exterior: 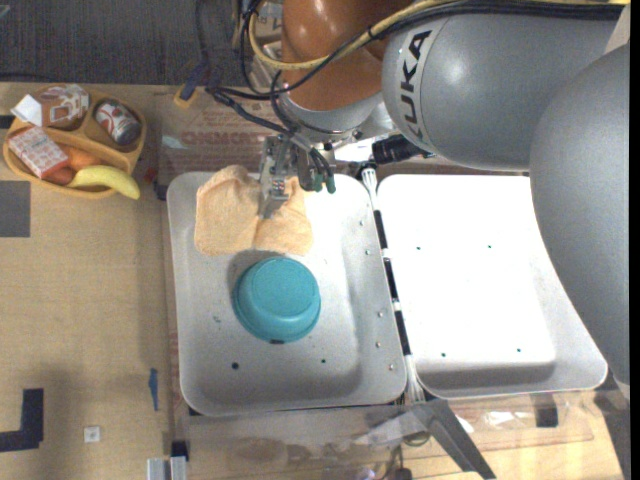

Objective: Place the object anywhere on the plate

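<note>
A crumpled tan cloth (235,223) lies in the back part of the left bin (345,348). Just in front of it sits a round teal plate (278,298), its rim touching the cloth's near edge. My gripper (273,193) comes down from the back right and stands over the cloth's right half, its tip at or on the fabric. The grey arm and its orange band hang above the bin's back edge.
The right bin (480,278) lies beside the left one, partly under the arm's big grey links. A yellow tray (20,158) with toy food and a banana (105,179) sits on the bench at the far left. Cables trail behind the bins.
</note>
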`<state>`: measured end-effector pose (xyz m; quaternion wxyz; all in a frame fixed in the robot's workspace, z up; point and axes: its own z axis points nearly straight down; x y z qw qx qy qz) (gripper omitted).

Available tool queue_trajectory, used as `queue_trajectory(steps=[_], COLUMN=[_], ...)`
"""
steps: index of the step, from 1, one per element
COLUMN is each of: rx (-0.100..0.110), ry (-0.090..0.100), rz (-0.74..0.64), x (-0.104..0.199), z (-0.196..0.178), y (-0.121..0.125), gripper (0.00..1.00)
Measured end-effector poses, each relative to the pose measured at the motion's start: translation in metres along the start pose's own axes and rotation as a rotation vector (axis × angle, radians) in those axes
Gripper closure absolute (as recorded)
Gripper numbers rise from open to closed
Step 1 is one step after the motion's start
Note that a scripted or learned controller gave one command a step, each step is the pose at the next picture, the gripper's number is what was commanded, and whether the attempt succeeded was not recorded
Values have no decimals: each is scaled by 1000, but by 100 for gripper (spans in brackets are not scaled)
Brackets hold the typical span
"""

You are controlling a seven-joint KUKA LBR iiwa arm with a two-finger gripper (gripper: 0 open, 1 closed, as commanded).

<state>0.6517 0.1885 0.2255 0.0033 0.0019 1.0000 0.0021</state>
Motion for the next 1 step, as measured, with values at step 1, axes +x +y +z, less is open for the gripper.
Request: queue_trajectory(steps=[1], rx=[0], ry=[-1], rz=[0], x=[0], z=[-1], y=[0], gripper=[0])
